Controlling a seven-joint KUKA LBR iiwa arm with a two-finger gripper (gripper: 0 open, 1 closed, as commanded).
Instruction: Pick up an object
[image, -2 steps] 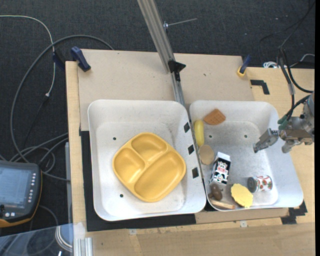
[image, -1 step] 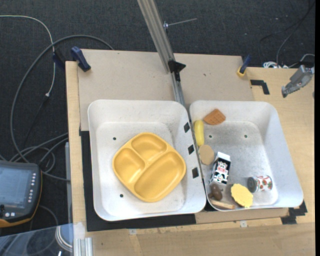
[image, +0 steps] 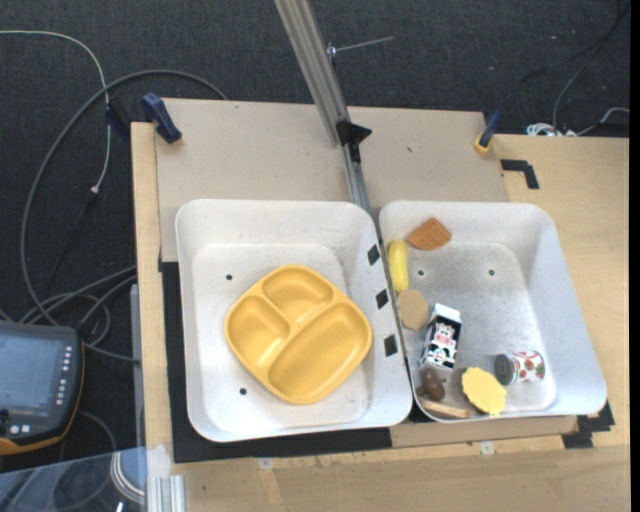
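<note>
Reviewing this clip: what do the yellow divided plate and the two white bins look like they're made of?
The yellow divided plate looks like moulded plastic: uniform colour, soft sheen, rounded compartment ridges. The left bin and right bin look like thin formed plastic, matte white with fine speckling and rounded corners; the exact material is open.

The tan counter (image: 260, 150) carries two shallow white bins touching side by side: the left bin (image: 200, 240), and beside it the right bin (image: 560, 260). Blue clamps (image: 160, 117) grip the counter's far edge behind the left bin.

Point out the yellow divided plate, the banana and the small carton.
yellow divided plate (image: 299, 333), camera view, central ridge.
banana (image: 398, 265), camera view, its middle.
small carton (image: 441, 339), camera view, its printed face.
</note>
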